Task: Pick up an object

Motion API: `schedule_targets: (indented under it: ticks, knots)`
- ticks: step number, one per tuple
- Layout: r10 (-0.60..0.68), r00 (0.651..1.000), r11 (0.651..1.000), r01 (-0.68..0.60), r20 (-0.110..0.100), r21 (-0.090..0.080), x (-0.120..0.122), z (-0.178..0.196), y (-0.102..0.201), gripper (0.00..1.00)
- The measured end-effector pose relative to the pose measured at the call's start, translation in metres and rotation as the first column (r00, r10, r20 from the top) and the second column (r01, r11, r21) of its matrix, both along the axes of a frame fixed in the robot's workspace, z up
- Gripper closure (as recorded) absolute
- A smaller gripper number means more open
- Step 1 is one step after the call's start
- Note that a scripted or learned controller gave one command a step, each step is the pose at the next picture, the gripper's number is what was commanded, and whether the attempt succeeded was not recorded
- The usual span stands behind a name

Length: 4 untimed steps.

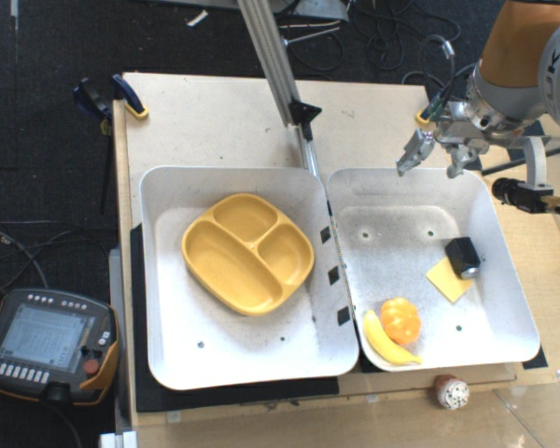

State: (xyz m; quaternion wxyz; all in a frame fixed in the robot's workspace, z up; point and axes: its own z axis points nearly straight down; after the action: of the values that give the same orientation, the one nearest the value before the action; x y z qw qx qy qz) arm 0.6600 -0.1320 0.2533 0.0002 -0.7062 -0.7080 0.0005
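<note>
- You have no single named target, so look at the right bin [504,250], which holds four loose things: one orange ball, one banana, one yellow flat square, and one black block.
- The orange ball [400,318] is round and glossy, near the bin's front edge.
- The banana [385,343] is yellow and curved, lying just in front of the ball and touching it, against the front-left corner.
- The yellow square [447,279] is thin and flat, lying tilted like a diamond toward the bin's right side.
- The black block [463,256] is small and boxy, resting on the square's upper corner.
- The left bin [159,250] holds one yellow plate [248,253] with three compartments, lying flat near the middle.
- Your pincer [436,157] hangs over the back rim of the right bin, well apart from all four things; its two fingers are spread and nothing sits between them.
- On the desk [205,119], one small speckled ball [453,393] lies in front of the right bin, outside it.
</note>
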Motion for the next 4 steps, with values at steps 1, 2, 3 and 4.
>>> schedule_targets:
  ticks: [1, 2, 3, 4]
  knots:
    - [0.000, 1.000, 1.000, 0.000, 0.000, 0.000, 0.000, 0.000, 0.000, 0.00]
    - [-0.001, 1.000, 1.000, 0.001, -0.003, 0.000, -0.004, -0.044, 0.003, 0.00]
    - [-0.001, 1.000, 1.000, 0.001, -0.003, 0.000, -0.003, -0.087, 0.005, 0.00]
    - [-0.002, 1.000, 1.000, 0.002, -0.004, 0.000, -0.010, -0.133, 0.005, 0.00]
